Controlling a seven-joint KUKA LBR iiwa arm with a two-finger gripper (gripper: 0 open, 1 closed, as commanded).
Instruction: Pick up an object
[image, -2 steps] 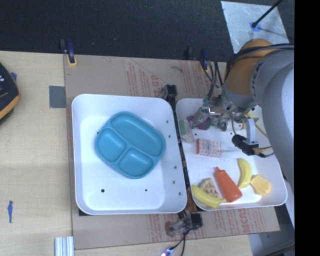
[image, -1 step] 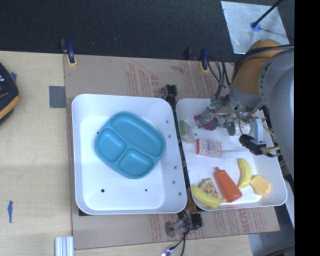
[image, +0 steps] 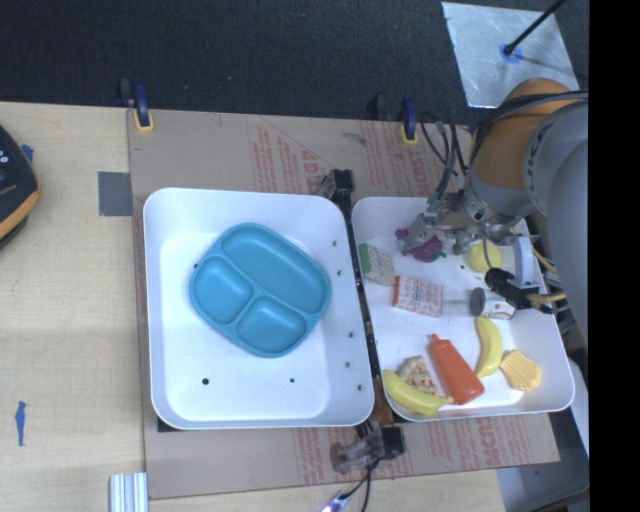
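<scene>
Your gripper (image: 440, 232) low in the right bin's (image: 560, 398) upper corner, claw's opening impossible to tell, purple object (image: 428, 246) touching it beside the far rim, open floor around your blue tray (image: 261, 288) at left.

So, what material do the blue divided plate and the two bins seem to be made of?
The blue divided plate looks like moulded plastic with a matte finish: even colour, rounded compartment edges, soft highlights. The left bin and the right bin look like smooth white plastic with rounded rims, though coated metal cannot be ruled out.
</scene>
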